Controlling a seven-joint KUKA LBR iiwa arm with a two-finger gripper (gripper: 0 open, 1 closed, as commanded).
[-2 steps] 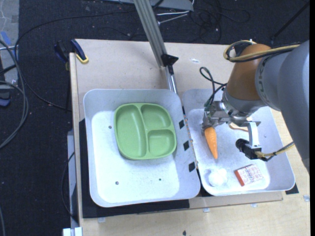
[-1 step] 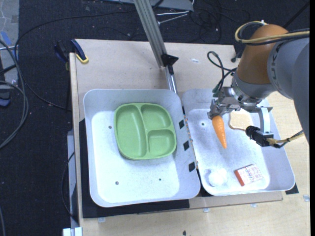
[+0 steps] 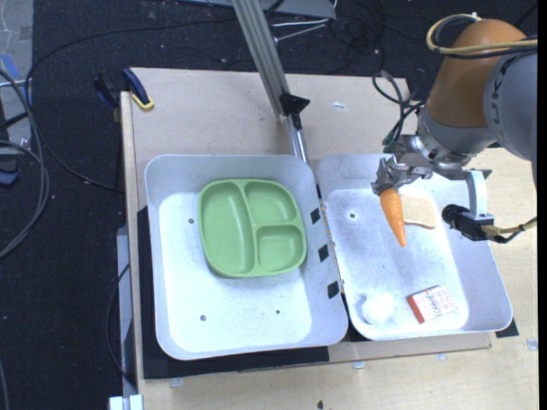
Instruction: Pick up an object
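Note:
My gripper [image 3: 391, 186] hangs over the back of the right bin [image 3: 479, 314], shut on the thick top end of an orange carrot [image 3: 394, 217]. The carrot points down and toward the front, its tip above the bin floor. Just right of the carrot lies a tan slice of bread [image 3: 419, 211]. A white round object [image 3: 376, 307] and a small red and white box [image 3: 430, 303] rest near the front of the same bin.
The left bin [image 3: 171, 314] holds a green divided plate [image 3: 253, 227]. A metal pole [image 3: 265, 49] slants up from the wall between the bins. The arm's orange band [image 3: 470, 67] sits over the right bin's back right corner.

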